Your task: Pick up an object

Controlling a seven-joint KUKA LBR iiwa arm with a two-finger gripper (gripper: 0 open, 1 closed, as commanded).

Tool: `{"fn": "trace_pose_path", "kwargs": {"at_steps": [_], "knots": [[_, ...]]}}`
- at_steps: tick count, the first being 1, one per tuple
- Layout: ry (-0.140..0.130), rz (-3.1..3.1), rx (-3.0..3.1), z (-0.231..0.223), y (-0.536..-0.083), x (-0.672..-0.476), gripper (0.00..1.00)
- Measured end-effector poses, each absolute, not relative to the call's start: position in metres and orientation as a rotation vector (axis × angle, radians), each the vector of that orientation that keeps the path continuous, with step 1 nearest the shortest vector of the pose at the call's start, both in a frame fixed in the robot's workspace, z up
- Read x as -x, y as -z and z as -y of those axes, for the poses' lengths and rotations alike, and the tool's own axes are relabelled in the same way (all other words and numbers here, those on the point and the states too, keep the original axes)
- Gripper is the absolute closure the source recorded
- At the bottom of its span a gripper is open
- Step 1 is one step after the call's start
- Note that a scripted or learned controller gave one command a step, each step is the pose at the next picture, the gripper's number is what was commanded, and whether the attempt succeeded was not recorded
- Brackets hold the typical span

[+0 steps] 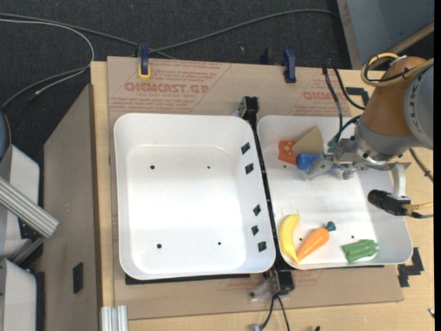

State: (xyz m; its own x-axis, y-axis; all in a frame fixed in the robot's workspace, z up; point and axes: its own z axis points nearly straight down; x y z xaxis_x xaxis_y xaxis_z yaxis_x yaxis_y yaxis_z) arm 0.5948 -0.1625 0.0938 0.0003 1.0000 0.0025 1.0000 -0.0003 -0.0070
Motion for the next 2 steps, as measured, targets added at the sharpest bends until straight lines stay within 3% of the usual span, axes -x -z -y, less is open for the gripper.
{"fn": "trace_pose_path", "kwargs": {"at_steps": [1,2], "knots": [[0.003,2.222,2.222,0.163,-0.109,-0.597,1.0],[0.004,2.224,2.223,0.162,-0.153,-0.595,1.0]]}}
